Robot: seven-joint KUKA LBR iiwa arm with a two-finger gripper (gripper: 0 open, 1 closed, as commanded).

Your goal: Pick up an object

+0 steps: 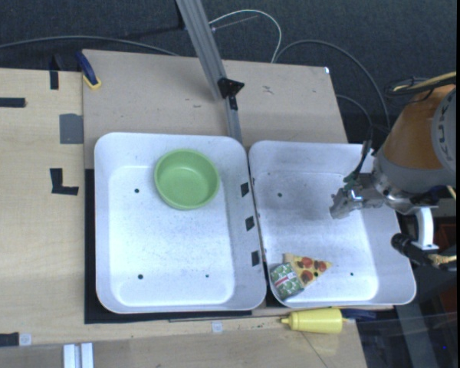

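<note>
A green bowl [186,179] sits upright in the upper part of the left bin [115,228]. In the right bin [383,282], a toy pizza slice [310,267] lies near the front edge, with a small green-patterned packet [286,280] touching its left side. A yellow mustard bottle [316,320] lies on the bench just in front of the right bin. My gripper [342,204] hangs over the right side of the right bin, above and to the right of the pizza slice. Nothing shows between its fingers.
A grey metal pole [205,44] slants down from the top to the gap between the bins. Cables run across the dark floor at the back. The arm's orange band [414,140] stands at the right edge. Black tape marks lie on the wooden bench at left.
</note>
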